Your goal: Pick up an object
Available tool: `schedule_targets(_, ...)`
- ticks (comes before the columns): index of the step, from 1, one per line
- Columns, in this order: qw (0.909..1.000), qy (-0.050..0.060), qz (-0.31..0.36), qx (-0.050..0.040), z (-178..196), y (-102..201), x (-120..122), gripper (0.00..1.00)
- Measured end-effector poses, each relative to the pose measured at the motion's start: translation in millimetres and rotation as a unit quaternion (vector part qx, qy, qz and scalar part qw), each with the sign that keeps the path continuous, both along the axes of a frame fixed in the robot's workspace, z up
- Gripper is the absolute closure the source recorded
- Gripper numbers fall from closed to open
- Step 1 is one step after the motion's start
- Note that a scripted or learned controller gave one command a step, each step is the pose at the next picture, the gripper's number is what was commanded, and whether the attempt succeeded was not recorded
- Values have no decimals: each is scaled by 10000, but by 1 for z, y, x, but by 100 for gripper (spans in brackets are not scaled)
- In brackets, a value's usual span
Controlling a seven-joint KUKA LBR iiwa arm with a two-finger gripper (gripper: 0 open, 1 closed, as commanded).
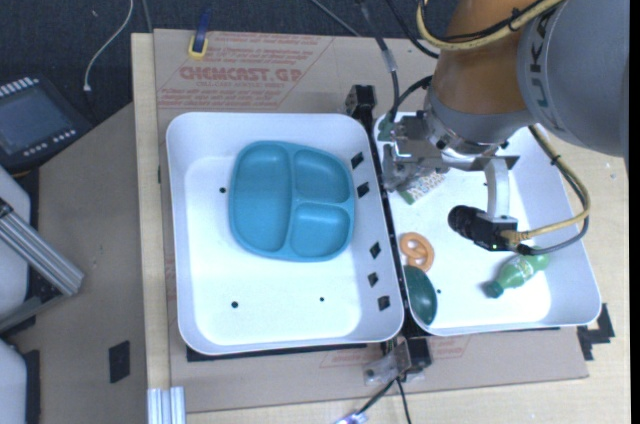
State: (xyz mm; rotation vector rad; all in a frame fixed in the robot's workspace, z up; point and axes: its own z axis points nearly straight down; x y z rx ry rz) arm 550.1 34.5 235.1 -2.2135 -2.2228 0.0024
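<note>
My gripper hangs low over the far left part of the right bin, under the grey and orange wrist. Right below it lies a small pale speckled piece, partly hidden by the gripper; whether it is touched I cannot tell. Nearer the front, an orange pretzel-shaped ring rests by the bin's left wall. A dark green spoon-like thing lies just in front of the ring. A small green bottle lies on its side at the front right.
The left bin holds a blue divided plate in its far half. A cardboard sheet with red print lies behind the bins. The wall between the bins runs close to the gripper's left side.
</note>
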Motion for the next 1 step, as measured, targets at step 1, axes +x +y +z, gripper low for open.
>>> schedule_targets(1,10000,-4,13,8,6,54,-18,100)
